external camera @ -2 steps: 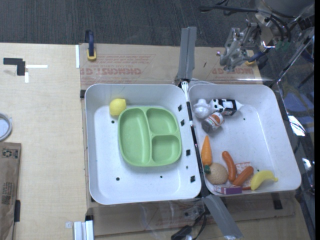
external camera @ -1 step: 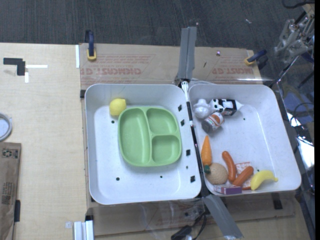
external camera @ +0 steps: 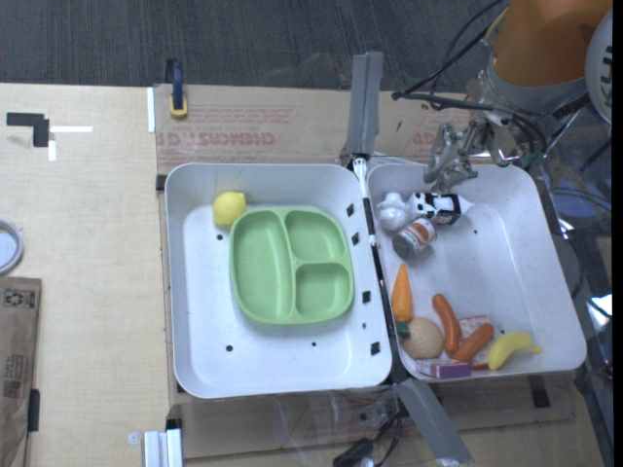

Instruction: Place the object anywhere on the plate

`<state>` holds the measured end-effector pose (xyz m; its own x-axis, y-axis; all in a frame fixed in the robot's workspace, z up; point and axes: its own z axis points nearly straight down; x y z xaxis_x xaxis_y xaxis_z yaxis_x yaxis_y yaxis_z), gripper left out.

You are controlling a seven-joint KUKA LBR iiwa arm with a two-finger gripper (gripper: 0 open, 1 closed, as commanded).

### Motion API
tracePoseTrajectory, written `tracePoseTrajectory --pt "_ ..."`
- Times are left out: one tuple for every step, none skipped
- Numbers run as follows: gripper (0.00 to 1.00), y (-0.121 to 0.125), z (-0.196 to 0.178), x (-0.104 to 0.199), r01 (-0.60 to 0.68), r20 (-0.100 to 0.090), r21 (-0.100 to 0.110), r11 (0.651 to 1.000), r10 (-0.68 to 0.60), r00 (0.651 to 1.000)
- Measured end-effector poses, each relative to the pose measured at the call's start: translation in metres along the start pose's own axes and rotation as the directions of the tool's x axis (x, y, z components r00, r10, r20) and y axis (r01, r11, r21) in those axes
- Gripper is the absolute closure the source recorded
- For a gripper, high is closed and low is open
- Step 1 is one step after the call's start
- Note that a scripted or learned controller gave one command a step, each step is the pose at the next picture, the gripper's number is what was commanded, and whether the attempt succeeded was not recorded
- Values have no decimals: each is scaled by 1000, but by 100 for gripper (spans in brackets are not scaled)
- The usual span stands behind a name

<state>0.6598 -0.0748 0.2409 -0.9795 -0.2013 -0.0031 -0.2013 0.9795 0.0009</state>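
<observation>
Plate [external camera: 291,265] is the green three-compartment one, sitting in the left bin [external camera: 195,339], all compartments bare. Lemon [external camera: 230,207] lies in the same bin just off the plate's upper-left corner, touching or nearly touching its rim, can't tell which.

Arm's gripper [external camera: 450,166] hangs over the back edge of the right bin [external camera: 545,261], near that bin's upper-left area. State of the jaws: can't tell, too much cable and metal clutter around the tip to read the gap. Nothing visible between them.

Right bin contents (all candidates for the object, none on the plate):
- black-and-white cow toy [external camera: 435,205] just below the gripper, close to it
- white lumpy item [external camera: 391,212] beside the cow, near the divider between the bins
- small can [external camera: 416,236] with an orange-brown label, lying on its side, touching the white item
- carrot [external camera: 401,293] lying along the left wall
- two sausages [external camera: 447,322] toward the front, the second one [external camera: 474,341] angled beside the first
- round tan ball-like food [external camera: 422,338] at the front-left corner, next to the carrot tip
- banana [external camera: 510,348] at the front right
- flat pink-purple box [external camera: 450,368] against the front wall, partly under the sausages

Tabletop [external camera: 78,212] left of the bins: tape roll [external camera: 6,248] at the edge, blue-and-yellow clamp [external camera: 175,88] near the back.
</observation>
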Motion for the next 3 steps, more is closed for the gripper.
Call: tracePoseTrajectory --pt "100 -8 0 2 217 2 2 976 -217 976" --pt "100 -30 -85 6 63 3 2 998 -63 998" --pt "100 13 -35 -3 -66 0 0 998 66 998"
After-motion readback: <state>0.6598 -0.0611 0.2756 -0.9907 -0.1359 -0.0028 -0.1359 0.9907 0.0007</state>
